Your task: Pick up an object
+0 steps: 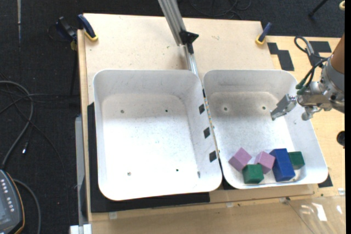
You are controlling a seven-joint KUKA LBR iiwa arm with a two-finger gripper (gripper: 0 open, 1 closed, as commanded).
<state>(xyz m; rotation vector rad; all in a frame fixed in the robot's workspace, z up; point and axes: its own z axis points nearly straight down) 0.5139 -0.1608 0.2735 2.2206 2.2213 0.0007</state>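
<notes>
Several small blocks lie in the near corner of the right bin: a pink block, a second pink block, a green block, a blue block and another green block behind it. My gripper hangs over the right bin's right side, above and behind the blocks, apart from them. Its fingers stand open with nothing between them.
The left bin stands beside the right one, their rims meeting at the middle. A slanted metal rail runs down to the bins' far junction. Clamps sit at the board's far corners, and cables lie on the floor around.
</notes>
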